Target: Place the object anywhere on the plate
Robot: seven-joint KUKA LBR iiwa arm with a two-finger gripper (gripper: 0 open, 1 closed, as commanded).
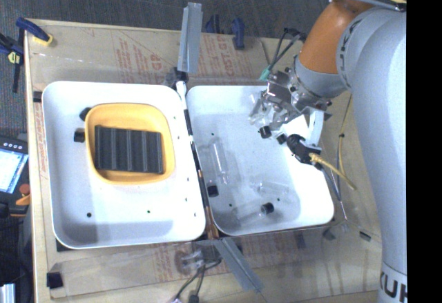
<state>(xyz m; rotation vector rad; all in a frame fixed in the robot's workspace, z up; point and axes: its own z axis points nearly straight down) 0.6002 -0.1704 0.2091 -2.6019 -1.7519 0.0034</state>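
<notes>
bench, two white bins side by side. left bin [62,212]: one yellow plate [130,141], rounded-square, with a dark ribbed centre, lying flat toward the bin's upper half. right bin [314,208]: several clear plastic objects [219,158], some with small black caps, scattered over the floor, well apart from the plate. grey arm [376,88] enters from the right; gripper [273,115] sits over the right bin's upper right part. whether it is parted, closed or holding anything: cannot tell.
</notes>
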